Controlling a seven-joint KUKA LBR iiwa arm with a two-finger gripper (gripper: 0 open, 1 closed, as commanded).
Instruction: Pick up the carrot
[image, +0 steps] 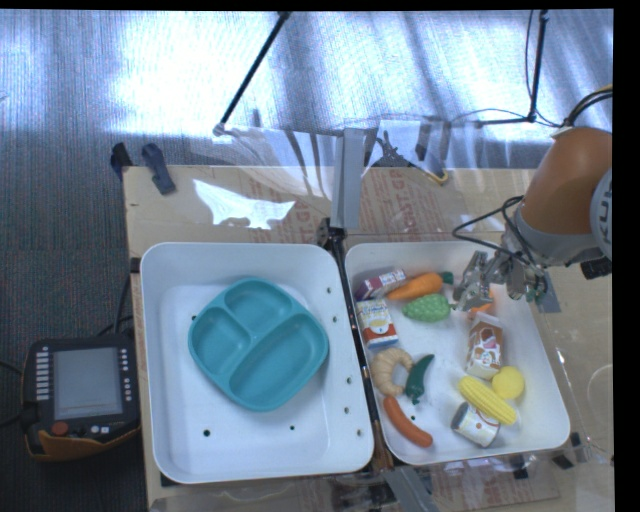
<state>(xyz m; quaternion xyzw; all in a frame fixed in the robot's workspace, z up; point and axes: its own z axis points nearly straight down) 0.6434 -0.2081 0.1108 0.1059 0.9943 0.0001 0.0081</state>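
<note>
**A:** What do we see, starting with the biggest things?

**B:** We see a bench (250, 205) carrying two shallow white bins side by side. The left bin (165, 300) holds one teal divided plate (259, 343) with three compartments. The right bin (545, 410) holds a crowd of toy food. The grey arm (565, 190), with its orange band, reaches in from the right and hangs over that bin's upper right corner.

**A:** And the carrot?

**B:** We count one carrot (418, 287), orange, lying at a slant near the top of the right bin, green end pointing right. It sits apart from the gripper (484, 281), which hovers just right of it. We see nothing between the fingers, and we cannot tell how wide they stand.

**A:** What crowds the carrot?

**B:** A dark wrapped packet (380, 282) lies just at its left tip. A green leafy piece (427, 308) sits just below it. A small carton (377, 323) lies lower left.

**A:** What else do we count?

**B:** One croissant (391, 366), one green pepper (419, 377), one sausage (408, 421), one second carton (484, 350) under the gripper, one corn cob (486, 399), one lemon (508, 382), one small can (475, 424). Off the bench, at the left, sits one control pendant (82, 388).
</note>
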